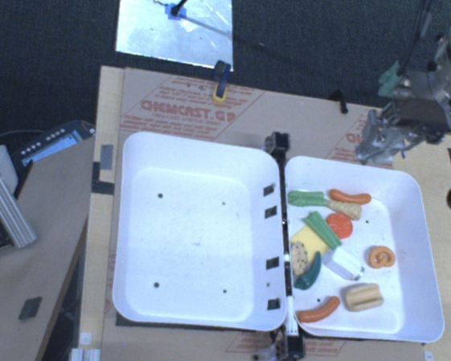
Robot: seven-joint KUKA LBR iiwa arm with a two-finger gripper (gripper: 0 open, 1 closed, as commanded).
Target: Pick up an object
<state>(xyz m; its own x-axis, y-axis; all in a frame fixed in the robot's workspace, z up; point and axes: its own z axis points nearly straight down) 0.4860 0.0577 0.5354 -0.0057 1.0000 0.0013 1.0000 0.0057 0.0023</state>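
Observation:
The right bin (425,239) holds several toy foods: a green pea pod (306,199), a red-orange sausage (349,197), a red tomato (338,225), a yellow cheese wedge (308,240), a white block (343,263), an orange ring (380,256), a bread roll (362,296) and a second sausage (318,309). My gripper (377,149) hangs above the bin's far rim, behind the food and apart from it. Nothing hangs below it.
The left bin (196,229) lies beside the right one, with a black clip strip (281,222) along their shared edge. A yellow and blue clamp (220,82) sits at the board's far edge. A grey device (52,140) rests off the bench at left.

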